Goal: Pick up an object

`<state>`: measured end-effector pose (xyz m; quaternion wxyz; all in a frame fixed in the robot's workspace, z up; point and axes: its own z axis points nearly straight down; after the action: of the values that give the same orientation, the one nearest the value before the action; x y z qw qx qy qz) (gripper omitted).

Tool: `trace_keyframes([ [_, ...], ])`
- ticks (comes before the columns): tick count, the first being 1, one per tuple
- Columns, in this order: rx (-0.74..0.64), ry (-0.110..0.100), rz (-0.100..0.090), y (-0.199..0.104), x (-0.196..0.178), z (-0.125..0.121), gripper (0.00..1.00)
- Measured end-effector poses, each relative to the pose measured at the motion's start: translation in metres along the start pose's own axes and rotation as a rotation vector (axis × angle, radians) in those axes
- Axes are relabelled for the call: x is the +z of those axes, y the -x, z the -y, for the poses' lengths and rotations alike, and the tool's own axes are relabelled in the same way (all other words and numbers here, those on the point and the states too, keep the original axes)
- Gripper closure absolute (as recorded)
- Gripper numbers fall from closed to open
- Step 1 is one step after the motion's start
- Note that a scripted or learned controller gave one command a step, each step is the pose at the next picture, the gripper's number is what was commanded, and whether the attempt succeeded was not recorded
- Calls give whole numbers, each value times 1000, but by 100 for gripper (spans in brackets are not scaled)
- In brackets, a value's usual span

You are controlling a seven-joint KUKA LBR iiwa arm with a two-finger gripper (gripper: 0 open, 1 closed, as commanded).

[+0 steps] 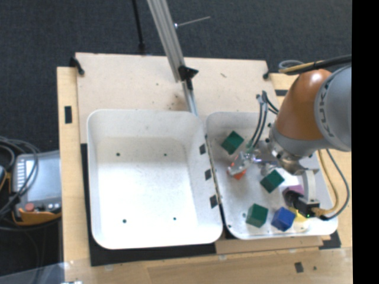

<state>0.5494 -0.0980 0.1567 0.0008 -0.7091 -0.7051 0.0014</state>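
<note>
Reaching in from three o'clock, the grey arm [323, 114] with its orange band is seen bent down over the right bin [220, 126]. The gripper [244, 160] is found at the arm's nine o'clock end, low above the bin floor; whether it is clenched or released cannot be told, as the metal parts there are small and blurred. A small red-and-white object [237, 171] lies directly at the gripper's six o'clock, touching or nearly touching it; contact cannot be judged. A green cube [233, 142] is placed just at the gripper's eleven o'clock. A second green cube [272, 180] sits at four o'clock from the gripper, close under the wrist. Further toward five o'clock, a third green cube [257, 215] and a blue cube [283, 218] are set side by side near the bin's lower rim, with a pink object [294, 190] partly hidden behind the arm's cabling. The left bin [98, 158] stands at nine o'clock, both bins being carried on the wooden counter [136, 78].
</note>
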Motion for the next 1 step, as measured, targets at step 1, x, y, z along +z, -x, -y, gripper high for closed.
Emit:
trace_keyframes([
  [1,-3,-1,0,10,47,1,0],
])
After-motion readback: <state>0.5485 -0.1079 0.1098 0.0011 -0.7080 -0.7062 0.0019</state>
